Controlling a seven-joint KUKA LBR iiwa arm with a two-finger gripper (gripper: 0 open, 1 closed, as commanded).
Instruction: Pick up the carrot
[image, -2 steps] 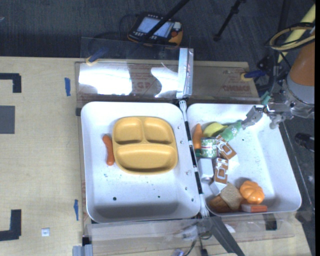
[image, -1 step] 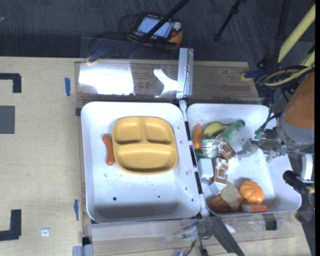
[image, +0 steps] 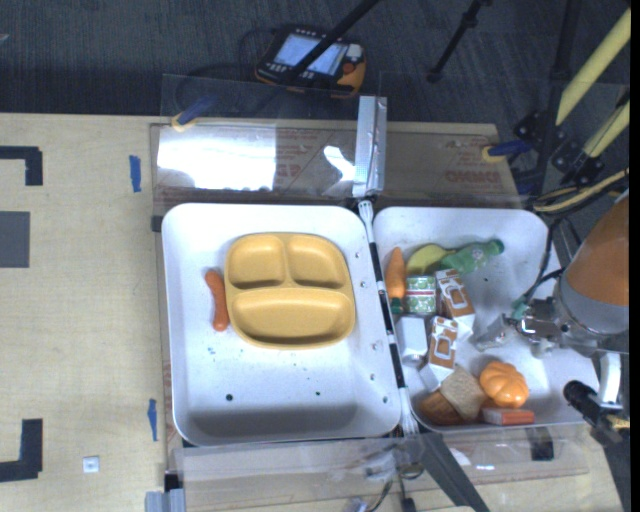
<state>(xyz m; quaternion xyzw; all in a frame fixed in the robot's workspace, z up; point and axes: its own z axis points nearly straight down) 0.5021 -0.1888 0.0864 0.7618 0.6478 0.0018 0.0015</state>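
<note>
Plainly, print on the small cartons (image: 452, 296) is too small to read. The smooth orange tapered carrot (image: 396, 272) lies against the right white bin's (image: 528, 224) left wall, its long axis near-to-far. I cannot tell the metal gripper's (image: 522, 324) grip.

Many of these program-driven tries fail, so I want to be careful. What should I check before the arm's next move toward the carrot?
1. Target identified: cannot tell. An orange tapered piece lies along the right bin's left wall, and an orange stick lies in the left bin beside the yellow plate.
2. Gripper above a candidate: not ok. The gripper is in the right bin's right part, apart from both.
3. Room around the tapered piece: not ok. A yellow-green item and small cartons crowd it.
4. Room around the stick: ok on its left side, where the bin floor is bare.
</note>
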